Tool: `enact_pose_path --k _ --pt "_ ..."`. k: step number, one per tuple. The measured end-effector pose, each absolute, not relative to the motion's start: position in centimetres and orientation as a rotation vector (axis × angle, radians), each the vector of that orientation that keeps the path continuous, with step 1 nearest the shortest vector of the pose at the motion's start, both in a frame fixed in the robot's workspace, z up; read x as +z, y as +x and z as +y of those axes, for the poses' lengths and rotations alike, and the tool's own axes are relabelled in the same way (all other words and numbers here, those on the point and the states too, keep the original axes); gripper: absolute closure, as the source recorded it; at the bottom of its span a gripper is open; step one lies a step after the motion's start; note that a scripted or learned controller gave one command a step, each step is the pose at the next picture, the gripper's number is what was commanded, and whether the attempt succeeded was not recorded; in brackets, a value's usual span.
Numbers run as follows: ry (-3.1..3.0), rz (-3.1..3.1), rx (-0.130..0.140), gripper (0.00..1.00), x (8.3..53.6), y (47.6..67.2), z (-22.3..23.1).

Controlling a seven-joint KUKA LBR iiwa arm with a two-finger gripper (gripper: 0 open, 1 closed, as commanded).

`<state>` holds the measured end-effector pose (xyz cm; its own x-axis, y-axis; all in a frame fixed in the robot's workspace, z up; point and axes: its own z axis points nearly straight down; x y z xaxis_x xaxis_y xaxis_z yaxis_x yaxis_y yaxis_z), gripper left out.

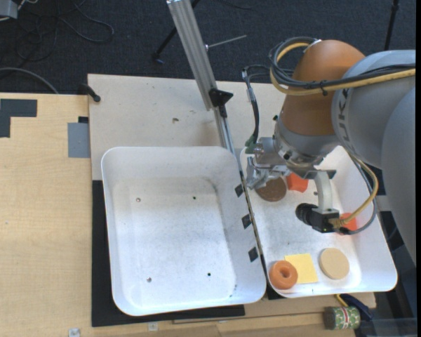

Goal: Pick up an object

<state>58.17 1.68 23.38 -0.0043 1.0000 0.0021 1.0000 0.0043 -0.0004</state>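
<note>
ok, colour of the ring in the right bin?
Orange ring, beside a yellow square; clearest in the camera view.

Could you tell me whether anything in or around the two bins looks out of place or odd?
One thing stands out: a small green can lies on its side on the bench below the right white bin, outside it. The orange ring, yellow square and tan disc lie inside.

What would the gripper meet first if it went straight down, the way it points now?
Probably the brown disc, which lies in the right bin directly under the gripper. Depth is hard to judge from above, so it may already be touching it.
</note>
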Motion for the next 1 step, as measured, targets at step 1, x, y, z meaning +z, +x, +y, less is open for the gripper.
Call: enact_pose_path --k 1 --pt "-2.217 -2.223 0.001 1.00 22.26 60.60 5.90"
